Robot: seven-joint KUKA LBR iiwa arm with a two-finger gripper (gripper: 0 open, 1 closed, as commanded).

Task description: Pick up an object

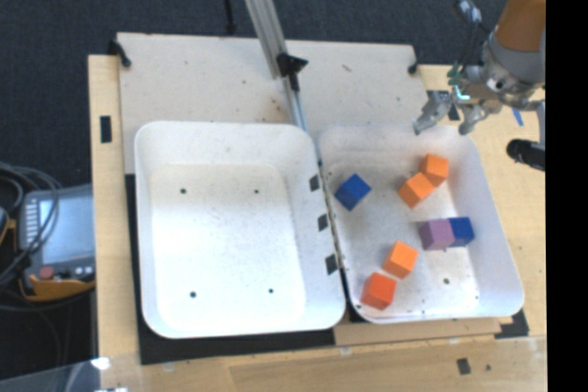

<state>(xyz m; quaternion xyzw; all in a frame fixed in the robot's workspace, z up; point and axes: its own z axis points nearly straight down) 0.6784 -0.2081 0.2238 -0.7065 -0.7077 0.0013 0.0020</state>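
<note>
The gripper (447, 117) is hanging with its fingers apart and holding nothing, over the far edge of the right bin (501, 285). For a clean pick, it should be descending on the lone blue cube (353, 191), near the bin's left wall, well apart from the touching orange cubes (424, 180).

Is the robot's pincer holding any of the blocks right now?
No. The pincer is open with nothing between its fingers, above the far edge of the right bin. All the blocks lie in that bin.
</note>
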